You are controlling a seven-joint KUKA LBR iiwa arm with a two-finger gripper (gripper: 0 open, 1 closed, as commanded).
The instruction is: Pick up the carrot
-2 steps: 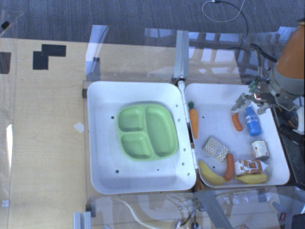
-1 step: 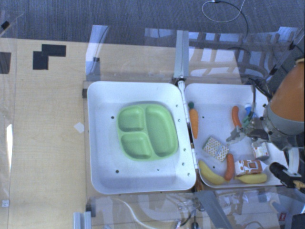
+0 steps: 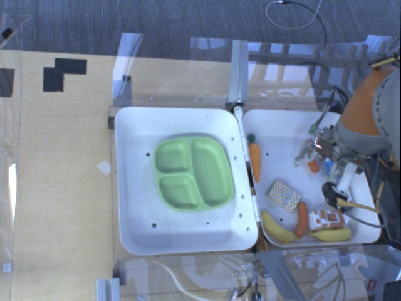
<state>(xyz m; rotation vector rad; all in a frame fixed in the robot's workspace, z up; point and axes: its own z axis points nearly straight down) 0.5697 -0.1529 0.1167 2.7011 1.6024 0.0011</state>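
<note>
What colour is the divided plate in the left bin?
Light green; the divided plate shows clearly in the camera view.

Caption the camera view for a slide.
Carrot lies along right bin's left wall; gripper hovers apart.

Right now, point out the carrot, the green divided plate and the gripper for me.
carrot (image 3: pixel 254 161): camera view, middle of its orange body.
green divided plate (image 3: pixel 164 157): camera view, floor of its upper left compartment.
gripper (image 3: pixel 311 157): camera view, between its fingertips.
</note>
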